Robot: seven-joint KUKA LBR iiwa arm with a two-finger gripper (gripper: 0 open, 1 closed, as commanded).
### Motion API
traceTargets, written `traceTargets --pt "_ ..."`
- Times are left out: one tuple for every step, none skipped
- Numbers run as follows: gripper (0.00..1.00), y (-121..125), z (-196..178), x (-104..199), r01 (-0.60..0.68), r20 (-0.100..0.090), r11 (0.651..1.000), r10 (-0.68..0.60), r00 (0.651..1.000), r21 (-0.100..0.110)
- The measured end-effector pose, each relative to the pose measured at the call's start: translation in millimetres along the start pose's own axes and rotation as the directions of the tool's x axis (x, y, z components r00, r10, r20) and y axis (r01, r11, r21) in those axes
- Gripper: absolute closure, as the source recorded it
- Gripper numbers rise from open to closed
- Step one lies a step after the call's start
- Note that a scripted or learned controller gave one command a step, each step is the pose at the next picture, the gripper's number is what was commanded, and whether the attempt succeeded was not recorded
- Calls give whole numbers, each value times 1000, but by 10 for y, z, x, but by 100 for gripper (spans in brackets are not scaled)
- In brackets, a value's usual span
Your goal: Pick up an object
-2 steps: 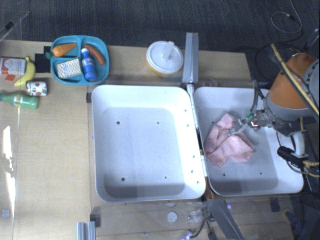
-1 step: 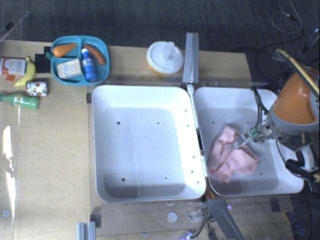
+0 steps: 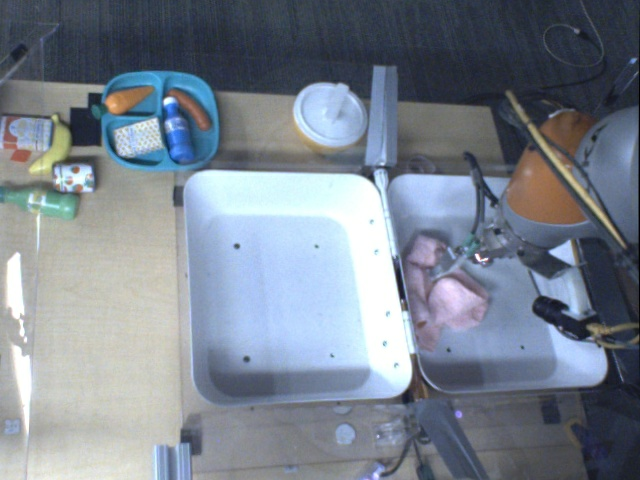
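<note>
Bench edge: nearest the camera, the pale wooden bench (image 3: 100, 348) runs bare along its front, with some small metal fittings below the join of the two bins.

Left bin: the shallow white plastic bin on the left (image 3: 290, 288) sits flush against its twin, so anything lifted has a short trip across.

Right bin: the shallow white plastic bin on the right (image 3: 500, 358) is where I am working; I reach in from its right side.

Task's thing: a crumpled pink cloth (image 3: 447, 293) lies in the right bin, bunched against the wall shared with the left bin. I judge it soft and apt to slip or trail if caught by a fold.

My gripper: my two-finger gripper (image 3: 472, 255) hangs low over the cloth's upper right edge, just at or touching it. Whether my jaws are parted or closed on the cloth I cannot tell; the tips blur into the fabric.

My arm: the grey arm with its orange band (image 3: 545, 183) slopes down from the right, tilted to bring the wrist over the cloth.

Far bench: behind the bins stand a round white-lidded yellow tub (image 3: 330, 116) and a blue compartment tray of toy food (image 3: 160, 120), set well apart from the work.
</note>
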State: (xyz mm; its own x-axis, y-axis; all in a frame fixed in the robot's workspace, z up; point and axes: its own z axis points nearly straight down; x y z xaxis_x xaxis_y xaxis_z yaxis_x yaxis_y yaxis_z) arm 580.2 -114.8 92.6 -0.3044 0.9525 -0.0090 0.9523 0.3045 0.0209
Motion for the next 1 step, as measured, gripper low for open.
traceTargets --pt "0 13 -2 141 85 3 996 -85 996 0"
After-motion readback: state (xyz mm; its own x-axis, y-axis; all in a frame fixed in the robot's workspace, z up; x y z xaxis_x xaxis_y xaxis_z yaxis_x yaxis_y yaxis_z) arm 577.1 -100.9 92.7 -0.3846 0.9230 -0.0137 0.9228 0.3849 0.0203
